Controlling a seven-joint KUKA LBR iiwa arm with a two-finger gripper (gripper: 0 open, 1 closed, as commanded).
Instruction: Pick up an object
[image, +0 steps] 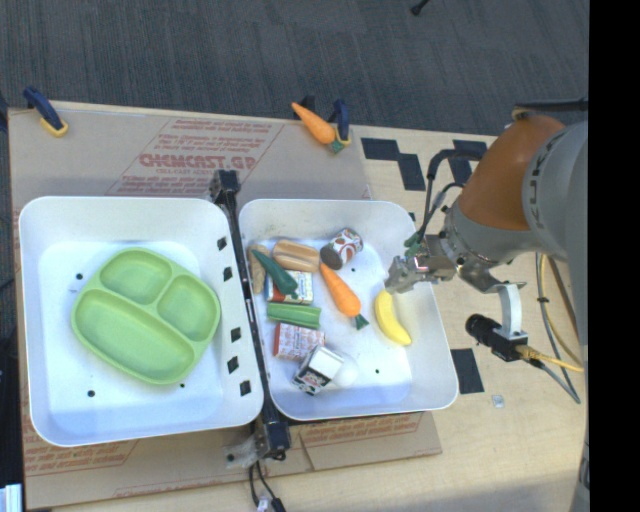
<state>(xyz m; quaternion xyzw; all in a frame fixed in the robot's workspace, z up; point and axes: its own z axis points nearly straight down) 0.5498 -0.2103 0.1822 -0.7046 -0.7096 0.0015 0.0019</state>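
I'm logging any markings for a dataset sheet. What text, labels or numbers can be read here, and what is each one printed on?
"CHEMCAST GP": large red print on the brown cardboard sheet under the bins; the smaller red lines around it are too blurred to read.
More red print on the cardboard edge below the right bin: too small to read.
Small packages in the right bin: printed labels, unreadable.

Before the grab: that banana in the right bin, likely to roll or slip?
The banana looks like smooth, glossy plastic, so it may slip between hard fingers. Its curved body probably pivots or rocks if nudged rather than rolling far. It lies apart from the carrot, just below the end effector, leaving room to close across it.
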